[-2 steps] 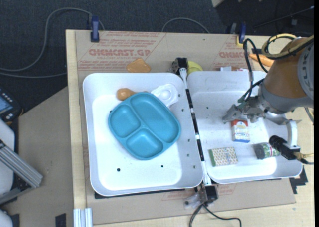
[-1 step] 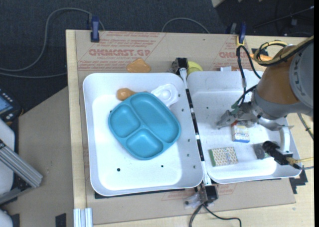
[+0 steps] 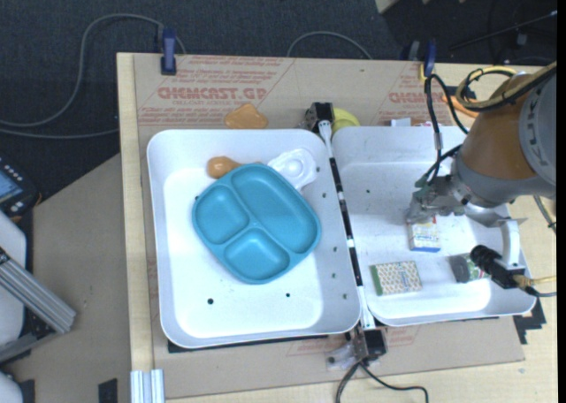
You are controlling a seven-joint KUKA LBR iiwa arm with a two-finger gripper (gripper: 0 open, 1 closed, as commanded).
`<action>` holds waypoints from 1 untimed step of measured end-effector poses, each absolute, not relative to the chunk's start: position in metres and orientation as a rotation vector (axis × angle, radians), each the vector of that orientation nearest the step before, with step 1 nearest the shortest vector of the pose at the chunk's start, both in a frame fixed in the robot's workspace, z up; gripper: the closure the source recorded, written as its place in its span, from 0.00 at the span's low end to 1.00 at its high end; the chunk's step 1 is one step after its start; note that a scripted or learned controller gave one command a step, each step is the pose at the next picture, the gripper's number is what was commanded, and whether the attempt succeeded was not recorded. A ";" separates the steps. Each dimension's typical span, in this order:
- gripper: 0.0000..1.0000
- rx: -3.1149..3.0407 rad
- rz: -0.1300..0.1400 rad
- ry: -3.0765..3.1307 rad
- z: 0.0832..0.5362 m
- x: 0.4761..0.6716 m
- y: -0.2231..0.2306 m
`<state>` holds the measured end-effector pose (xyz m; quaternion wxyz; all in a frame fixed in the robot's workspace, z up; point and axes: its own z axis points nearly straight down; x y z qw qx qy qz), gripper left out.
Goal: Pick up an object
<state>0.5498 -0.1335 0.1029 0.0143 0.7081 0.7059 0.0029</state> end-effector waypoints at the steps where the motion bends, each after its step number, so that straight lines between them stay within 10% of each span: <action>1: 0.00 2.207 0.007 2.199 0.102 0.549 -0.133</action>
